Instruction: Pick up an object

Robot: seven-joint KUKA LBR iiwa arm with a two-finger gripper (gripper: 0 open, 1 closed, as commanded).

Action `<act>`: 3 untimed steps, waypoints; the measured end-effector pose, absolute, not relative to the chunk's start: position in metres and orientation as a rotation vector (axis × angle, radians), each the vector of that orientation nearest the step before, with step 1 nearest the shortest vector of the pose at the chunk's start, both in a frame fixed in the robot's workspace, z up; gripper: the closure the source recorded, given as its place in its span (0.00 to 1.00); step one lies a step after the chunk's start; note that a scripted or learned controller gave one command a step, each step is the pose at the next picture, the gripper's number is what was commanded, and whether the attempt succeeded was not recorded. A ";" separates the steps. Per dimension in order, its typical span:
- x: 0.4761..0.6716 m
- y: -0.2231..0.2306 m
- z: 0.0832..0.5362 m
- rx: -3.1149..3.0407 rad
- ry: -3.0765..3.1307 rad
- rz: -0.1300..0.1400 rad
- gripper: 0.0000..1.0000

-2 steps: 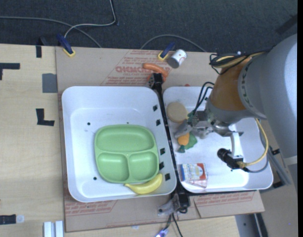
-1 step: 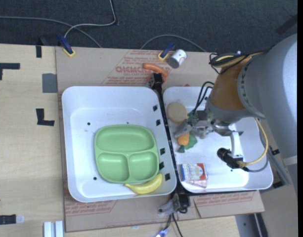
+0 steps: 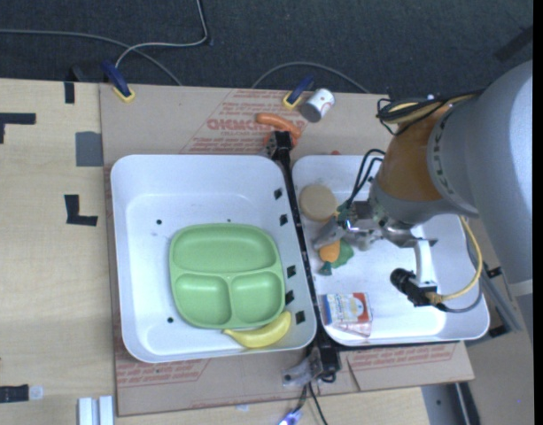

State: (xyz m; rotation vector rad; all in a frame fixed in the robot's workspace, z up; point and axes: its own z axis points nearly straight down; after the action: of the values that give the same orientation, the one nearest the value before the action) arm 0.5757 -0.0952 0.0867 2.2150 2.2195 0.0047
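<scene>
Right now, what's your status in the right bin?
Gripper low in the right bin, over the orange toy. Nothing seen held. Tan round block close beside; small carton nearer the front rim.

The bulky grey arm with orange band (image 3: pixel 430 162) runs off the right edge, hiding part of the right-hand shallow white bin (image 3: pixel 457 326); the small white printed packet (image 3: pixel 346 311) bears unreadable print.

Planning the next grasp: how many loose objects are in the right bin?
3: a tan round piece near the divider, an orange-and-green toy just below it, and a small red-and-white packet at the front. The arm may hide others.
</scene>
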 end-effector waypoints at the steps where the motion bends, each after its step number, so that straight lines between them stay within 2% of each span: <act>1: 0.552 -0.094 0.087 2.215 2.219 0.004 0.00; 2: 0.582 -0.096 0.086 2.218 2.221 0.003 0.00; 3: 0.575 -0.096 0.087 2.215 2.219 0.004 0.00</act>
State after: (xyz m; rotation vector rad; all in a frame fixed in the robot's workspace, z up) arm 0.5751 -0.0961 0.0866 2.2149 2.2191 0.0045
